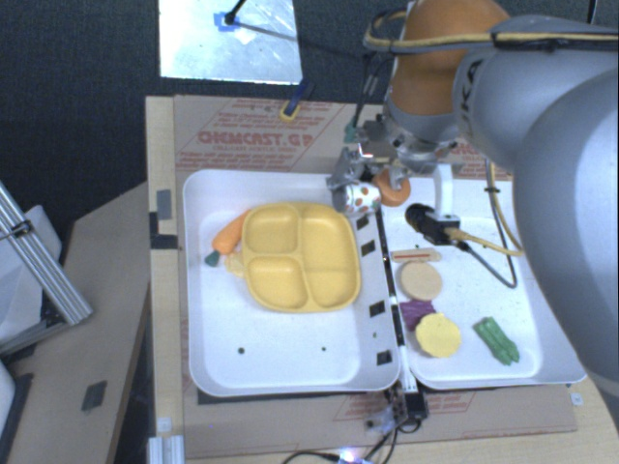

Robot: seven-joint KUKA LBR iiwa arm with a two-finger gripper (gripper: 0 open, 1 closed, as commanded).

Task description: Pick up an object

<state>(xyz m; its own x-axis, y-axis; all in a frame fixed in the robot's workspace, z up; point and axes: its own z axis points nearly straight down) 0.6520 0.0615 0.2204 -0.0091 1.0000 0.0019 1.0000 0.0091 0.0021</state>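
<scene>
While the arm (503,75) reaches in from the right of the camera view, we see its gripper (360,187) hanging over the far end of the divider between the two white bins. A small white, speckled object (364,197) sits right at the fingertips, yet we cannot tell whether the fingers are spread or pinching it. Just right of the gripper lies an orange ring-shaped piece (394,190). Below and to its left, in the left bin (280,370), we find a yellow compartment plate (295,257), with a carrot (228,234) touching the plate's left edge. Below and to the gripper's right, in the right bin (542,356), lie a tan round slice (421,280), a purple piece (416,311), a yellow disc (438,336) and, farther right, a green vegetable (496,339).
</scene>
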